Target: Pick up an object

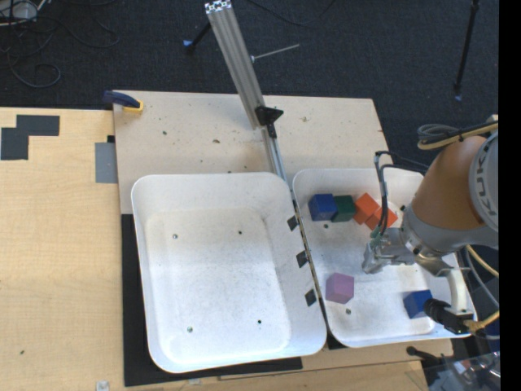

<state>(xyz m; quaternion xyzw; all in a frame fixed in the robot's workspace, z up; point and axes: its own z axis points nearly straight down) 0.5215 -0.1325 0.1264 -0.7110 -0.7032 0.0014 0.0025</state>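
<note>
The right bin (358, 332) holds several small blocks. A blue block (322, 206), a dark green block (343, 209) and an orange block (371, 210) sit in a row near its far side. A purple block (339, 287) lies toward the front left, and another blue block (418, 303) rests near the front right. My gripper (375, 260) hangs low over the middle of this bin, right of the purple block and just in front of the orange one. Nothing shows between its tips.
The left bin (155, 218) lies beside the right one, with black clips along the shared wall (299, 257). A slanted aluminium bar (240, 63) rises behind the bins. The arm's orange band (452, 190) overhangs the right bin's right side.
</note>
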